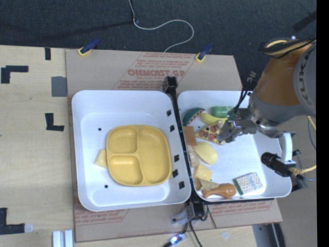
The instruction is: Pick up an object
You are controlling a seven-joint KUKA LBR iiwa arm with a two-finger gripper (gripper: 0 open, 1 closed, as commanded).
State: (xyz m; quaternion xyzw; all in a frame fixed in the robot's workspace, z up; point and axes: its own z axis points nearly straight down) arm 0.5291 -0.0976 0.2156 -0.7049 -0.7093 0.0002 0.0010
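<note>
Arm reaching over the right bin, claw low among the toy food.

The grey arm (288, 86) with its orange band comes in from the desk's right edge, and its claw (226, 133) sits down in the right bin (257, 158), just beside a pizza slice (209, 133) and a yellow banana (209, 118); how it stands I cannot tell. The left bin (87, 138) carries a yellow divided plate (138, 154) at its middle, with a pale yellow wedge (100, 159) tucked against the plate's left side. The right bin's left half holds a pale yellow potato-like piece (205, 152), a green piece (221, 110) near the far wall, a brown drumstick (218, 191) at the near wall, and a small patterned card (248, 183) near the near right corner.
</note>
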